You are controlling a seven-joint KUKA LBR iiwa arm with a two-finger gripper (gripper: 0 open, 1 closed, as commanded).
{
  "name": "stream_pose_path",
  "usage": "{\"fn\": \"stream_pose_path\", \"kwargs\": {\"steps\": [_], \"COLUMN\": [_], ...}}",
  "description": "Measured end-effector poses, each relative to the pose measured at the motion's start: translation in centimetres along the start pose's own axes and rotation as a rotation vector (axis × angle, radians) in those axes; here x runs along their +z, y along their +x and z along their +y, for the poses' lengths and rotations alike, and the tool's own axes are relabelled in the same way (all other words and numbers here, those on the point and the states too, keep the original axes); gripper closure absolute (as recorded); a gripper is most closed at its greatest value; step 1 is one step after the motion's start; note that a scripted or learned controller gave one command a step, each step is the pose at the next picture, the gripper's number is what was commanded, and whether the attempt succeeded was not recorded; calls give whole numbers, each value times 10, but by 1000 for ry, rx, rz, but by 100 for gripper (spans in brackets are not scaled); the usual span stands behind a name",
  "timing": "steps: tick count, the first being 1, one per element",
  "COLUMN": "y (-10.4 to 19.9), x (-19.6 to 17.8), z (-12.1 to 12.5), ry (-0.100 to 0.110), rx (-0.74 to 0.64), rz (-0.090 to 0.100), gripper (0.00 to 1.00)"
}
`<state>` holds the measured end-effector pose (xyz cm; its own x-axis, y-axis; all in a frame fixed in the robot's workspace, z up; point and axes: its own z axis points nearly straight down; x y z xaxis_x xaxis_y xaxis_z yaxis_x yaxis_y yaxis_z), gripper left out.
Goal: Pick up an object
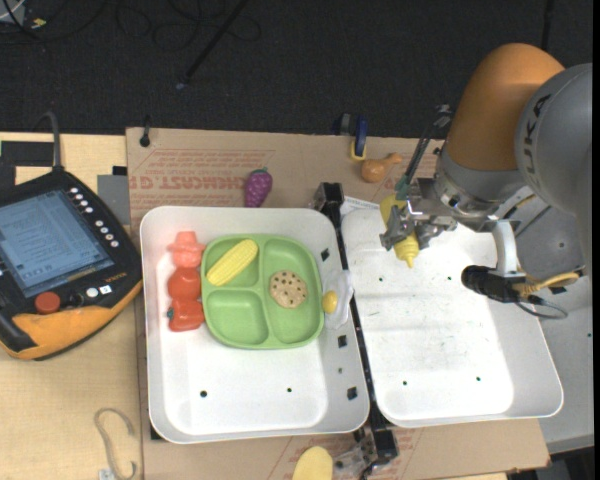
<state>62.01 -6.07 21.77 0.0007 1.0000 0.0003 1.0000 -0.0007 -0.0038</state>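
Over the right bin [460, 368], toward its far left corner: grey-and-orange arm [510, 118] reaching in from the right. Left bin [240, 398] carrying a green plate [248, 320] with corn [230, 260] and a cookie [288, 288], a red figure [185, 290] beside it. Gripper [408, 236] pointing down, seemingly clamped on a small yellow object [408, 253], though too small to confirm. Probably at the lift stage. Next: rise straight, grip firm, and check that the piece clears the bin floor.
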Motion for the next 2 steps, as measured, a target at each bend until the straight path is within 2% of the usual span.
{"fn": "stream_pose_path", "kwargs": {"steps": [1, 2], "y": [-2, -3], "x": [-17, -19], "z": [-6, 5], "ry": [-3, -3], "rx": [4, -3], "rz": [0, 0], "gripper": [100, 100]}}
